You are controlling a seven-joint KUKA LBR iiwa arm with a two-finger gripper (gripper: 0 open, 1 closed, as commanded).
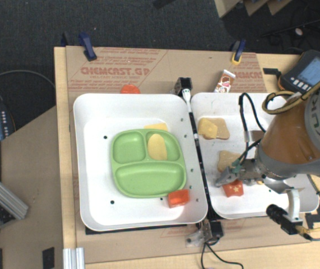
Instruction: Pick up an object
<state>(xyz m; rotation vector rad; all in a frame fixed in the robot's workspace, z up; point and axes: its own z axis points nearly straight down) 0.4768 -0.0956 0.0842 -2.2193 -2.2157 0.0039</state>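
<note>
My gripper (229, 176) hangs low over the right bin (249, 209), at its left middle. It sits just above a red block (234, 189) and right in front of a tan food piece (226, 159), which it partly hides. A second tan piece (213, 129) lies farther back in the same bin. In the left bin (89, 150) a green divided plate (147, 175) carries a yellow piece (157, 147) in its back right compartment. An orange block (178, 198) rests at the plate's front right corner. Nothing can be seen held.
The arm's grey body (294, 144) and its cables cover the right half of the right bin. On the bench behind the bins are a small carton (225, 82), an orange object (129, 89) and blue clamps (87, 46). A handheld pendant (311, 73) lies at the far right.
</note>
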